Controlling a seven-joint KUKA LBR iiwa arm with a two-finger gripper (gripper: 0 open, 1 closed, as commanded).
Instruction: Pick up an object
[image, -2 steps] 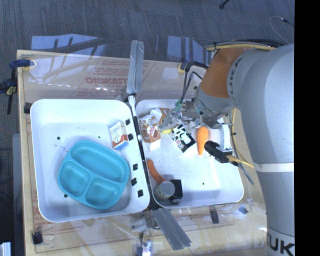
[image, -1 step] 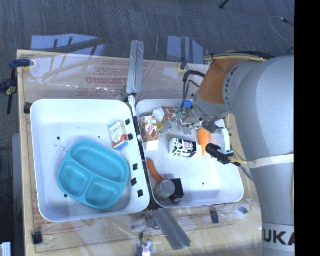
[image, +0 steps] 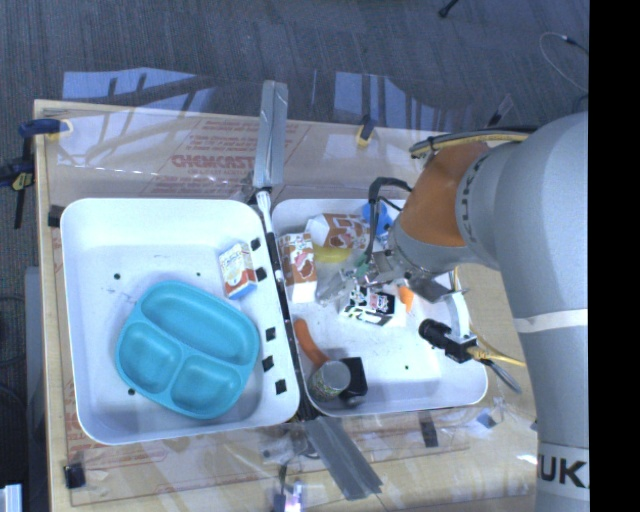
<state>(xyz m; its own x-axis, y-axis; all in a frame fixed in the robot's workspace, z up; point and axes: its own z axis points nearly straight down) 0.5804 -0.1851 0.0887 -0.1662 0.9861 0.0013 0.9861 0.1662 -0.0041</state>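
Where the gripper (image: 358, 285) hangs low in the right bin (image: 420, 385), a small black and white packet (image: 375, 306) lies just beside it, about in the middle of the bin. I cannot tell if the gripper is open or closed, or if it touches the packet. A tiny orange thing (image: 405, 297) sits just beside the packet, on the side toward the bin's right edge. Near the bin's far left corner lies a brown box (image: 300, 258), close to the left wall. Next to it, by the far edge, is a white and brown pack (image: 340, 232), with a yellow-green thing (image: 335, 256) just in front of it. An orange carrot (image: 308, 342) lies along the left wall, nearer the front. A dark round cup (image: 336, 379) stands at the front edge, near the carrot. The left bin (image: 90, 250) holds a blue plate (image: 185, 347) with three parts, toward its front. A little red and white box (image: 236, 270) lies by that bin's right wall, just beyond the plate.
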